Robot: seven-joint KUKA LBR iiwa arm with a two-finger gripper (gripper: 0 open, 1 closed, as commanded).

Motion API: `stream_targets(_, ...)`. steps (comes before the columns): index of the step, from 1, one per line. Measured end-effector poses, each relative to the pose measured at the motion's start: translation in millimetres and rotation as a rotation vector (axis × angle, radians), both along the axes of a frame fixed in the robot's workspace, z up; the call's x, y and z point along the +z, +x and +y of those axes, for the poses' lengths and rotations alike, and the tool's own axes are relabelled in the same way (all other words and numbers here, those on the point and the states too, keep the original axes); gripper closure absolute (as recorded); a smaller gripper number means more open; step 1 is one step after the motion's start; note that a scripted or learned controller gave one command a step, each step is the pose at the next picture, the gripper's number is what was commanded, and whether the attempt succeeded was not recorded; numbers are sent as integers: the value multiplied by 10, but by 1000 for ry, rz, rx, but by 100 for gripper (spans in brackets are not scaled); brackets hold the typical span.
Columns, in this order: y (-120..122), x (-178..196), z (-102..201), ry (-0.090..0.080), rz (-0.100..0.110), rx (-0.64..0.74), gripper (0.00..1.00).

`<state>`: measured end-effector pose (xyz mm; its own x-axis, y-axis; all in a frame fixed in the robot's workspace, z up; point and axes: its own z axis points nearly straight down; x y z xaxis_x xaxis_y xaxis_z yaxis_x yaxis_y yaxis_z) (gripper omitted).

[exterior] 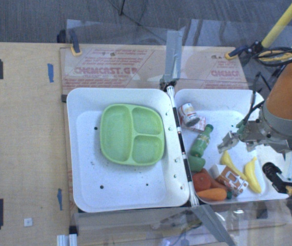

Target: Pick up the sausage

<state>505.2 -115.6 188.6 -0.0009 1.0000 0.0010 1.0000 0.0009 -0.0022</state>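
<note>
I am reading tool (231, 141) hovering mid-right of frame, fingers apart, gripping nothing. Sausage (212, 194) lying lower right, beside tomato (203, 180). Judging it light, smooth, slippery plastic; I am favouring mid-length grasp.

Robot lab: taped bench (22, 137), cables (120, 4).

Grey carpeted floor (43, 9), pale wooden bench (20, 137) with black and blue tape marks

bench (22, 137) (wooden top) | left bin (84, 188) | right bin (222, 106) | bins side by side
</note>
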Motion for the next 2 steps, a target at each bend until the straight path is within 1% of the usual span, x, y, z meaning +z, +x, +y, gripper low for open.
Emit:
stream_targets(1,262,-993,-278,-2,-14,8,0)
stream_targets(2,767,-1006,-792,-4,-10,-317,0)
